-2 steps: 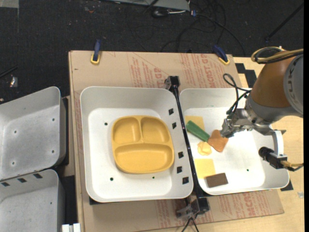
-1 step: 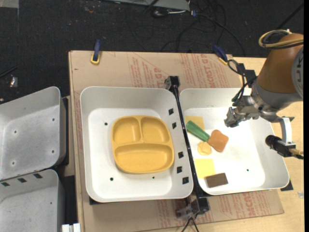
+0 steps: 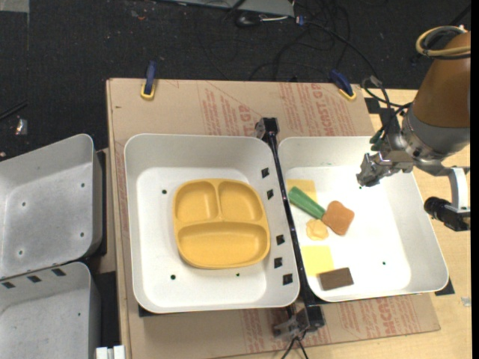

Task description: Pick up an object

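Observation:
The right bin (image 3: 404, 223) holds several small items near its left side: a green stick (image 3: 306, 202), an orange-brown piece (image 3: 339, 218), a pale yellow round piece (image 3: 317, 230), a yellow square (image 3: 315, 259), another yellow square (image 3: 301, 188) behind the green stick, and a brown rectangle (image 3: 335, 278). My gripper (image 3: 369, 172) hangs over the bin's upper right area, to the right of and above these items, touching none of them. Nothing shows between its fingers.
The left bin (image 3: 150, 163) holds a yellow divided plate (image 3: 221, 224). A black divider (image 3: 281, 208) runs between the bins. Spare white bin lids (image 3: 45, 200) lie off the bench at the left. Clamps (image 3: 149, 88) sit on the board's far edge.

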You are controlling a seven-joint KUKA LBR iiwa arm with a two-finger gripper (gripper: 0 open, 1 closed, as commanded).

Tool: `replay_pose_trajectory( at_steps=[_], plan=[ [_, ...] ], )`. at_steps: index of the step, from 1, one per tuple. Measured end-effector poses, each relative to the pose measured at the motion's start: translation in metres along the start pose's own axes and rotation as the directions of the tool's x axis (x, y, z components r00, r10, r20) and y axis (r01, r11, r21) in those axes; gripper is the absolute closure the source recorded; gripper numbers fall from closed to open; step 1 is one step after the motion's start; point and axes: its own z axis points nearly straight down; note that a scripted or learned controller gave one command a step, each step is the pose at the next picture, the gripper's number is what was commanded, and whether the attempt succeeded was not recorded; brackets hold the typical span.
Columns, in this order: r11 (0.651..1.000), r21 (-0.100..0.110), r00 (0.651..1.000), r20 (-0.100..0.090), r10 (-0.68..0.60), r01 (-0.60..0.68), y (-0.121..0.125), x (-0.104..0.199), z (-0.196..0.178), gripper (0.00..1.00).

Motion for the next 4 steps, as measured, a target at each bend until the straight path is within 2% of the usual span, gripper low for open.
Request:
replay_pose_trajectory(
  at_steps=[1, 2, 3, 4],
  plan=[
    [1.000, 0.001, 1.000, 0.000, 0.000, 0.000, 0.001, 0.000, -0.035, 1.00],
    [1.000, 0.004, 1.000, -0.003, -0.005, 0.005, 0.003, 0.053, -0.040, 1.00],
    [1.000, 0.003, 1.000, -0.003, -0.005, 0.005, 0.014, 0.105, -0.041, 1.00],
    [1.000, 0.008, 1.000, -0.003, -0.005, 0.005, 0.017, 0.158, -0.022, 1.00]
  ],
)
